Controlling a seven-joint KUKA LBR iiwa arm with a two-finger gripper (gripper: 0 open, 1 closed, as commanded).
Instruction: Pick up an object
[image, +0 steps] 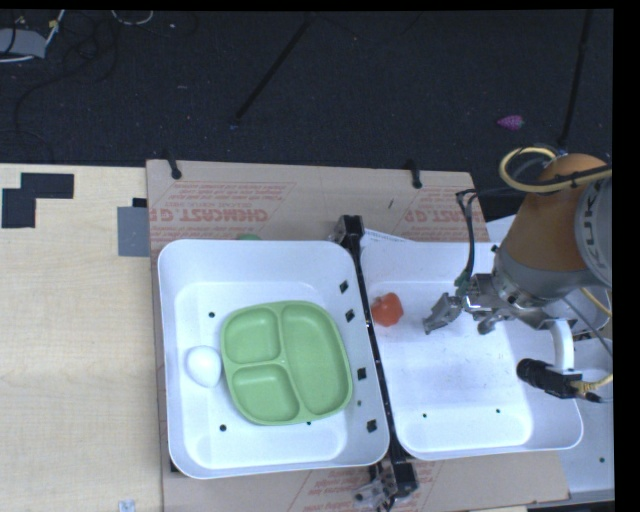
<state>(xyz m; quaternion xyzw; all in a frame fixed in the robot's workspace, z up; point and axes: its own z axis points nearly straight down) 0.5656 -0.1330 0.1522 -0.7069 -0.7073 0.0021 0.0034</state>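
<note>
A small red-orange object (387, 309) lies in the right bin (470, 425), close to its left wall. My gripper (462, 321) hangs over the same bin, a little to the right of the red object and apart from it. Its fingers (437, 319) are spread open with nothing between them. In the left bin (260, 270) a green divided plate (286, 361) lies flat, and a white egg-shaped object (204, 365) rests against the plate's left edge.
A black divider (362, 330) runs between the two bins. The arm's grey and orange body (550, 235) stands over the right bin's far right corner, with a black cable fitting (547, 378) below it. Bare white floor lies in the right bin's near half.
</note>
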